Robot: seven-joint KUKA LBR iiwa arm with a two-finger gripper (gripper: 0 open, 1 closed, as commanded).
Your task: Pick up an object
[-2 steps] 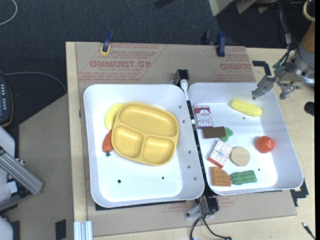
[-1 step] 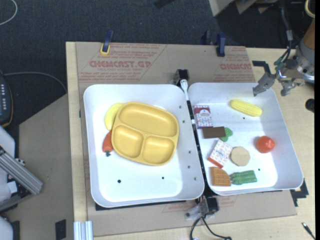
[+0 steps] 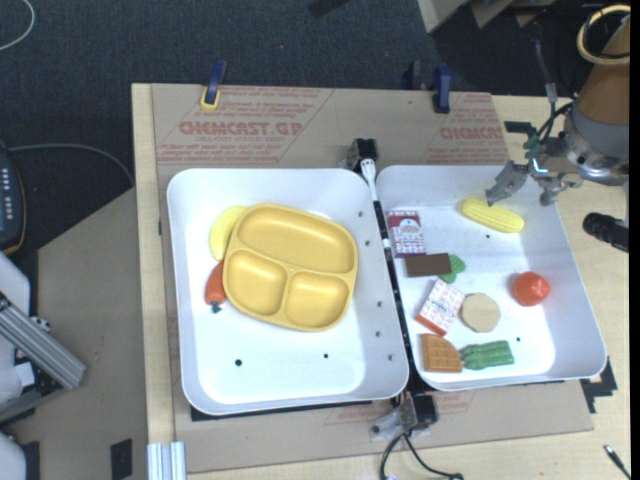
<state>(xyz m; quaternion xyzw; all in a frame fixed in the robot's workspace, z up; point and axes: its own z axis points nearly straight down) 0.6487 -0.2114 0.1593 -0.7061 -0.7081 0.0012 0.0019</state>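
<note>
The gripper (image 3: 522, 181) is hovering with fingers spread and nothing between them. The yellow corn (image 3: 493, 215) is lying just below the fingertips in the right bin (image 3: 585, 313), apparently the target. The red tomato (image 3: 531, 288) is sitting farther below the fingers. The bins are resting on a cardboard-covered bench (image 3: 300, 118) above dark carpet (image 3: 150, 18).

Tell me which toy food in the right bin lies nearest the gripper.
The yellow corn cob, lying just below the gripper; the red tomato and the others sit farther down the bin.
</note>
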